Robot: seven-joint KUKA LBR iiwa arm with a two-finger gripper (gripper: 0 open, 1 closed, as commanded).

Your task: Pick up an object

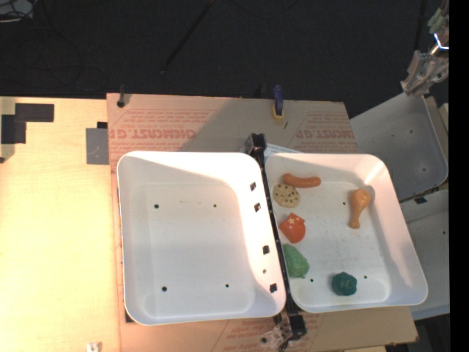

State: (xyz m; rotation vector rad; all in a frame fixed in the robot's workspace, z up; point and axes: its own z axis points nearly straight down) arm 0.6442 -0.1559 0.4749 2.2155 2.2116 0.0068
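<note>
The right white bin (pixel 381 169) holds several toy foods. An orange sausage (pixel 302 181) lies near its back left, with a speckled cookie (pixel 286 193) just in front of it. A tan chicken drumstick (pixel 358 205) lies towards the right side. A red tomato-like piece (pixel 292 228) and a light green leaf piece (pixel 296 261) sit along the left wall. A dark green broccoli-like lump (pixel 344 284) rests near the front. My gripper (pixel 427 66) hangs high at the far top right, well behind and above the right bin, with nothing seen in it.
The left white bin (pixel 135 196) stands beside the right one, joined to it by black clips (pixel 265 249) along the shared wall. Both bins rest on brown cardboard (pixel 183 127). A pale wooden bench top (pixel 51 233) lies to the left. A grey panel (pixel 418 138) flanks the right bin.
</note>
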